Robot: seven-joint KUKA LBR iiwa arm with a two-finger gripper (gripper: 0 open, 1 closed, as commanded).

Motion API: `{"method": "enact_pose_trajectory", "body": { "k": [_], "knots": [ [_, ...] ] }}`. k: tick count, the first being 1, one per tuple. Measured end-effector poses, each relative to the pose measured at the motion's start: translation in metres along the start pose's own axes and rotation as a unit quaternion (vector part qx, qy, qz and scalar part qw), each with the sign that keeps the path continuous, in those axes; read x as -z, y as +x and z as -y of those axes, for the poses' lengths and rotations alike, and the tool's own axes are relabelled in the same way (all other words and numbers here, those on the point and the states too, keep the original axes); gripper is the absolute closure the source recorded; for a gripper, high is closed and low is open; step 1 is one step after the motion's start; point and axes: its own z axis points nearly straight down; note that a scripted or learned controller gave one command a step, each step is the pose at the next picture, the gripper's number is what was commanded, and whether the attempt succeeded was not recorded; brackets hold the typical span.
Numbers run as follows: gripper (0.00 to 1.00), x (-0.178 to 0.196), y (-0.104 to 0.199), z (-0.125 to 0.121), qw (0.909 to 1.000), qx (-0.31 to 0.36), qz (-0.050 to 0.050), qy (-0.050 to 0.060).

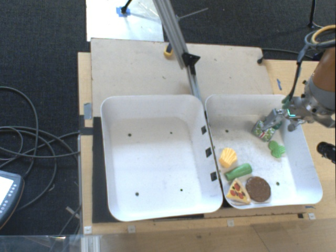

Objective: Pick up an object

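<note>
My gripper [271,122] reaches into the right bin [310,164] from the right, near its far right part. Its tip is right over a green-and-white patterned object [263,130] and touches or overlaps it in this view. Whether the object is gripped is unclear. A small green piece [276,149] lies just in front of the gripper. Toward the bin's near left side lie a yellow ridged piece [228,156], a green cylinder [239,171], a toy pizza slice [239,191] and a brown round patty [258,189].
The left bin [113,156] sits beside the right one, sharing a middle wall with black clips [208,151]. A grey pole [173,28] slants across the back of the bench. Cables [31,135] and a tablet [8,193] lie on the floor at left.
</note>
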Motion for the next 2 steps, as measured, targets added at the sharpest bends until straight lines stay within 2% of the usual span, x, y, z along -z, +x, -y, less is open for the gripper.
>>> {"method": "enact_pose_trajectory", "body": {
  "k": [1,2],
  "knots": [
    [0.00,0.002,0.000,-0.001,1.0000,0.000,0.001,-0.002],
    [0.00,-0.040,-0.004,-0.003,1.0000,-0.002,0.000,0.000]
  ]
}}
